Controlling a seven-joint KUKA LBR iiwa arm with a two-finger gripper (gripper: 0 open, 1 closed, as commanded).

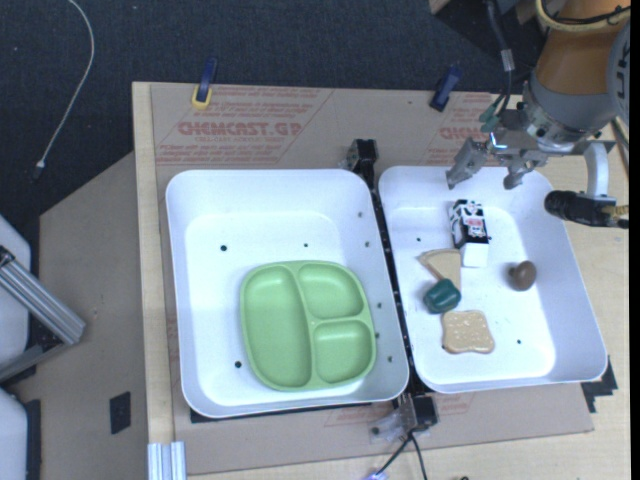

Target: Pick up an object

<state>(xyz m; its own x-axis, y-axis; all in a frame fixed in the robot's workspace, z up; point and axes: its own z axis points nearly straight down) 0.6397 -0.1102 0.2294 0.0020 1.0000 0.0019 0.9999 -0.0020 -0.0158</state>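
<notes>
From the fixed camera above the bench, two shallow white bins sit side by side on a brown board. The left bin (190,218) carries one thing: a light green plate (306,324) with three compartments, lying toward the bin's near edge.

The right bin (570,328) carries five small things. One black-and-white carton (468,223) lies near the middle of the far half, with a white end toward the near side. One tan wedge-shaped piece (440,263) lies just beside it, toward the bin's left edge. One teal block (441,295) touches or overlaps the near tip of that wedge. One toy slice of toast (467,333) lies near the near edge, a little apart from the teal block. One brown rounded lump (521,275) sits alone toward the right edge.

The gripper (492,171) hangs over the far edge of the right bin, above and apart from the carton. Its two fingers (461,168) are spread wide, with nothing between them.

Two blue clamps (205,81) grip the board's far edge.
</notes>
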